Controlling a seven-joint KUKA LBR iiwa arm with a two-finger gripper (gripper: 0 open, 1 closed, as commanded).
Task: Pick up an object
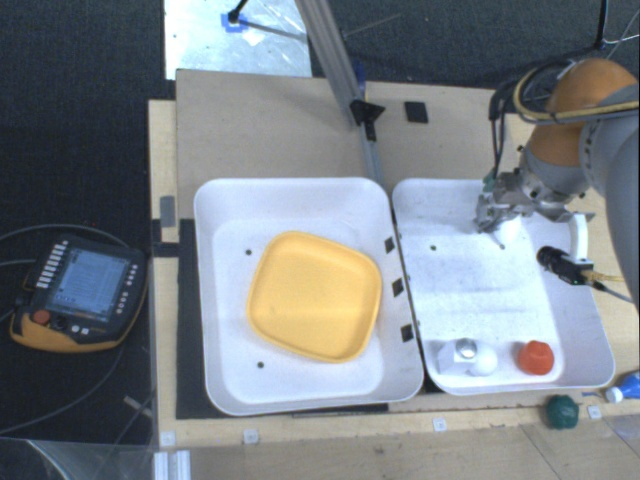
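A yellow square plate (314, 295) lies in the left bin (215, 268). In the right bin (440, 268), near the front edge, sit a small white and grey object (474, 356) and a red-orange round object (536, 357). My gripper (493, 220) hangs over the back part of the right bin, well behind those two objects. I see nothing between its fingers, and their state is too small to make out.
A green ball (561, 411) and a blue-tipped item (627, 391) lie on the bench in front of the right bin. A teach pendant (78, 298) rests on the floor at left. A metal pole (335, 48) slants in from the back.
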